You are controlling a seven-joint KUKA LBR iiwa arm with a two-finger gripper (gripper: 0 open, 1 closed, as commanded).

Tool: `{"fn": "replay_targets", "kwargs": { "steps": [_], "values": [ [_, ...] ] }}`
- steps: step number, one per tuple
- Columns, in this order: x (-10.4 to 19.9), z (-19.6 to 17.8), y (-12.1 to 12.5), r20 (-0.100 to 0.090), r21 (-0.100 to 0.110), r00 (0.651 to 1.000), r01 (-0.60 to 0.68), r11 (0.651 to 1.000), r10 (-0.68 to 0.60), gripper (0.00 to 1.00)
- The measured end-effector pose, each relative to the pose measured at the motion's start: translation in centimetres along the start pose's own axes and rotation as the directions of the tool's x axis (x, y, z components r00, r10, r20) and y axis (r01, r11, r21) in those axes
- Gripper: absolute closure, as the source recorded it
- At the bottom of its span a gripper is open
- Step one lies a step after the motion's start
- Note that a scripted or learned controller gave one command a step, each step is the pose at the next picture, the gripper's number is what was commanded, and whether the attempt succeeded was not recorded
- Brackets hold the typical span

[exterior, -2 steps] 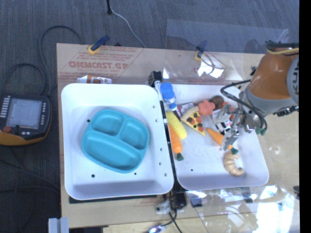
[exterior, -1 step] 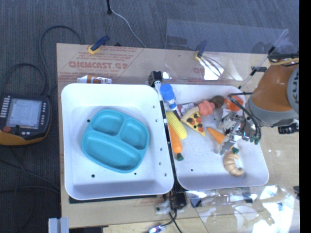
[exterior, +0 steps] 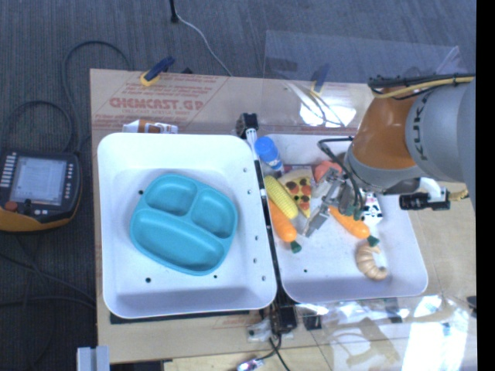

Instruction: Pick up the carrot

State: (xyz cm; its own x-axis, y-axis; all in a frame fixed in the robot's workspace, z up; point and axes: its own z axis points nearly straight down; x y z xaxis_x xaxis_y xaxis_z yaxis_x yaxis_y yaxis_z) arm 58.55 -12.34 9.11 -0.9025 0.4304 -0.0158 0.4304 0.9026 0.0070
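Two white bins sit side by side on the table (exterior: 108, 114). The left bin (exterior: 124, 284) holds a blue divided plate (exterior: 184, 222). The right bin (exterior: 402, 280) holds a corn cob (exterior: 280, 195), a carrot (exterior: 283, 228) beside the dividing wall, a second carrot (exterior: 349, 222) to the right, a croissant (exterior: 371, 261) nearer, and a blue-capped bottle (exterior: 267, 153) at the far left. The end effector (exterior: 325, 207) hangs between the two carrots; whether its fingers are spread or pressed together cannot be told.

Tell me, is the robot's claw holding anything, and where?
It cannot be told. The gripper hangs over the right bin between two carrots, with nothing clearly between its fingers.
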Motion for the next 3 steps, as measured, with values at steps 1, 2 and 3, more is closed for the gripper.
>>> {"fn": "replay_targets", "kwargs": {
  "steps": [1, 2, 3],
  "values": [
    [3.8, -0.2, -5.3, 0.004, 0.002, 0.989, -0.15, 0.989, 0.15, 0.0],
    [1.0, -1.0, -5.9, -0.007, 0.013, 0.867, -0.498, 0.867, 0.499, 0.0],
    [1.0, -1.9, -5.9, -0.005, 0.015, 0.868, -0.497, 0.868, 0.497, 1.0]
  ]
}}
